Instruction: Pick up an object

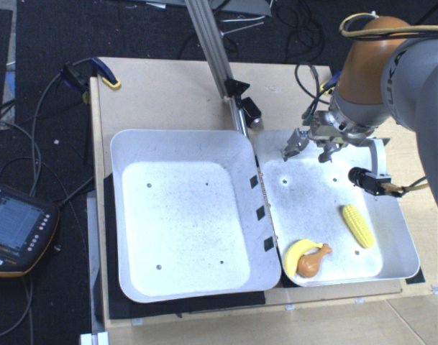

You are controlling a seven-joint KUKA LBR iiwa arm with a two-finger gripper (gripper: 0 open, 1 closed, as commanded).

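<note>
Gripper (pixel 309 148) open, nothing btwn fingers, hovering over far end of right bin (pixel 391 214). Objs at near end, well apart from it: corn cob (pixel 357 226) near right wall, banana (pixel 296 251) at front rim w/ drumstick (pixel 312 260) touching it. Left bin (pixel 132 149) alongside.

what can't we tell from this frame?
- Gripper: fingers too small and blurred in the camera view to read.
- Banana: partly covered by the orange drumstick-shaped toy lying on it.
- Arm: cut off by the right edge.
- Corn cob: surface detail too small.
</note>
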